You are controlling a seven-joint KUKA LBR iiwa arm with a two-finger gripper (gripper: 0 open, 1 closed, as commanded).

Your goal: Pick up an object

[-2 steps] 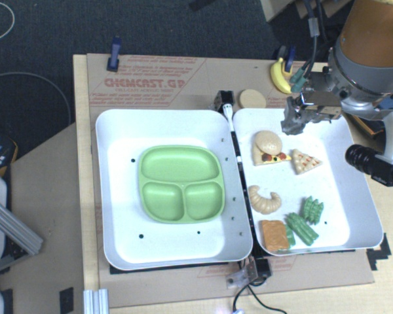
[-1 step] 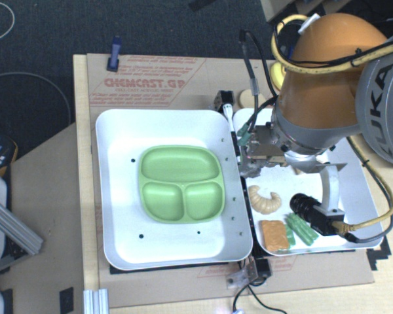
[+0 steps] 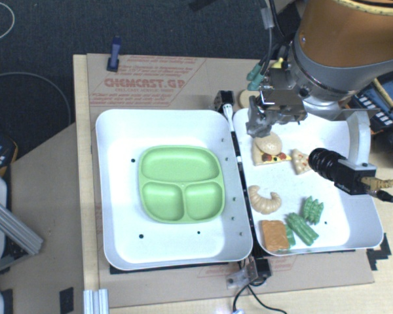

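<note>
The right bin (image 3: pixel 363 231) holds several toy foods. A pizza slice (image 3: pixel 275 156) lies near its back left, with a beige rounded piece (image 3: pixel 269 143) just above it. A croissant (image 3: pixel 266 201) lies in the middle left, a brown toast piece (image 3: pixel 274 235) at the front, and green bean pods (image 3: pixel 305 220) beside it. A small pale piece (image 3: pixel 300 161) lies to the right of the pizza. My gripper (image 3: pixel 263 127) hangs low over the back left corner, right above the beige piece. Nothing shows between its fingers.
The left bin (image 3: pixel 114 175) holds a green three-compartment plate (image 3: pixel 181 183). A black cylindrical part with a cable (image 3: pixel 337 168) juts over the right bin. The arm's orange band and grey wrist (image 3: pixel 344 38) loom over the bin's back right.
</note>
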